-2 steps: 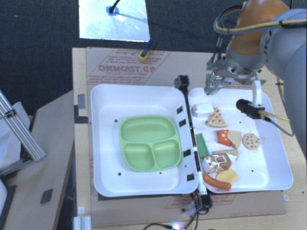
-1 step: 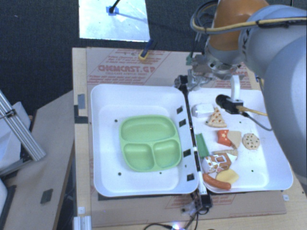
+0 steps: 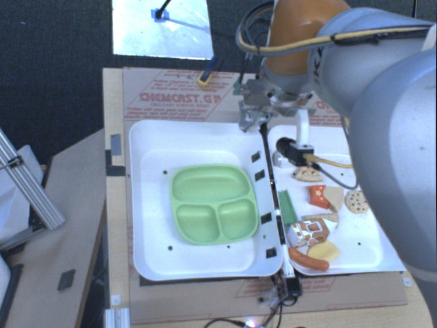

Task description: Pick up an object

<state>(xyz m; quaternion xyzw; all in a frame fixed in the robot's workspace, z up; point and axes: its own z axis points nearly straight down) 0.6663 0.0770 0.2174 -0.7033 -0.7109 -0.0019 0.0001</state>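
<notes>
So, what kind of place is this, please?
Probably a robotics lab bench set up for grasping tests: a grey arm reaches over two white bins, one holding a green divided tray, the other toy food pieces.

We see a green divided tray (image 3: 212,204) in the left bin (image 3: 147,183); toy foods (image 3: 315,231) fill the right bin (image 3: 372,248).

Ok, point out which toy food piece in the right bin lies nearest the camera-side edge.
The toy hot dog, a reddish sausage at the right bin's near edge. The yellow piece and gingerbread house sit just behind it.
</notes>
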